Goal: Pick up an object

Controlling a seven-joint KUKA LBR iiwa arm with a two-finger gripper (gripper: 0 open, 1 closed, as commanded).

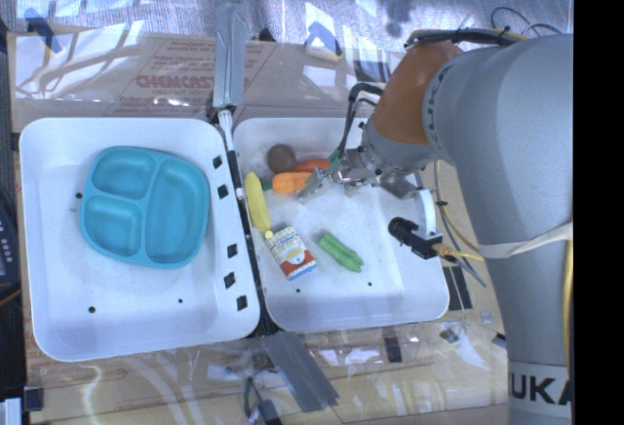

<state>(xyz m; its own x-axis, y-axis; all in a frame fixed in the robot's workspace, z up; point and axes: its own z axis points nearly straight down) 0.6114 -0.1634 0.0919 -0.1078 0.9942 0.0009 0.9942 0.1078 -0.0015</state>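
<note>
Reaching low into the right bin (409, 301), the gripper (322, 181), its grip state impossible to tell, noses against the orange carrot (291, 182), apparently lining up a grasp.

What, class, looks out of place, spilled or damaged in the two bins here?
Nothing stands out. The blue divided plate lies flat in the left bin. In the right bin the banana, small carton, green pod, carrot and brown ball lie loose but intact, near the gripper.
</note>
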